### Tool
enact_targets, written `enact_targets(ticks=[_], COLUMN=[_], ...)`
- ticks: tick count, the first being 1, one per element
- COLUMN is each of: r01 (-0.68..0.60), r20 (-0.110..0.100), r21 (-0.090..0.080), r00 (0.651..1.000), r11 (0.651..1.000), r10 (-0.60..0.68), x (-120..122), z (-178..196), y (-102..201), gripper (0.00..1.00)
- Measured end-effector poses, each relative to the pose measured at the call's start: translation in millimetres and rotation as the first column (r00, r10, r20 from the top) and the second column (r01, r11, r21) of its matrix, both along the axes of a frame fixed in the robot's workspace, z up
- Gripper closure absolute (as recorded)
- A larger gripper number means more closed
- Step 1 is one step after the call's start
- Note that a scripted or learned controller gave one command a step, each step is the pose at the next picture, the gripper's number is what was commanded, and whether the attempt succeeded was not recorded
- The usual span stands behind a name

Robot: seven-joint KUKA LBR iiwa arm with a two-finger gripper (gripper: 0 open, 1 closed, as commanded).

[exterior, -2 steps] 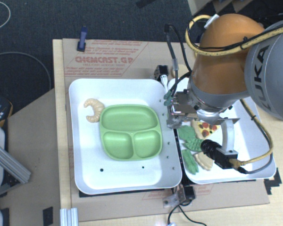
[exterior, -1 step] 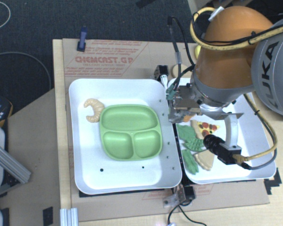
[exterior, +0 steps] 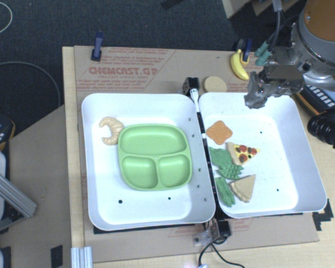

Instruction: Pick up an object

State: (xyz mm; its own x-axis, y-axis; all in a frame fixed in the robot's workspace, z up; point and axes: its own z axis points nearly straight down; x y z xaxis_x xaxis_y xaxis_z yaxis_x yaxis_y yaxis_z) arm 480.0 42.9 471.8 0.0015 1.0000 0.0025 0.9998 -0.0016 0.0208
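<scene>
The right bin (exterior: 293, 149) holds an orange cracker (exterior: 219, 132), a pizza slice (exterior: 242, 152), green leafy pieces (exterior: 224, 166) and a tan sandwich wedge (exterior: 243, 188), all in its left half. The left bin (exterior: 95, 149) holds a green divided tray (exterior: 154, 156) and a croissant (exterior: 111, 129). My gripper (exterior: 255, 98) hangs over the far edge of the right bin, up and to the right of the cracker. I see nothing between its fingers.
A banana (exterior: 239, 65) and a round beige disc (exterior: 215, 84) lie on the cardboard behind the bins. A blue clip (exterior: 96, 47) sits at the far left of the board. Black gear (exterior: 326, 128) lies right of the right bin.
</scene>
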Motion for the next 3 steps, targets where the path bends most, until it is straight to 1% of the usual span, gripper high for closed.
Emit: enact_targets(ticks=[1,2,3], r01=[-0.003,-0.003,-0.003], r20=[-0.033,0.001,-0.024], r21=[-0.004,0.002,-0.003], r00=[0.999,1.000,1.000], r11=[1.000,1.000,1.000], r10=[0.003,0.003,0.003], x=[-1.9,-0.1,-0.9], z=[-137.2,66.7,22.8], y=[39.8,35.0,40.8], gripper=[1.00,1.00,1.00])
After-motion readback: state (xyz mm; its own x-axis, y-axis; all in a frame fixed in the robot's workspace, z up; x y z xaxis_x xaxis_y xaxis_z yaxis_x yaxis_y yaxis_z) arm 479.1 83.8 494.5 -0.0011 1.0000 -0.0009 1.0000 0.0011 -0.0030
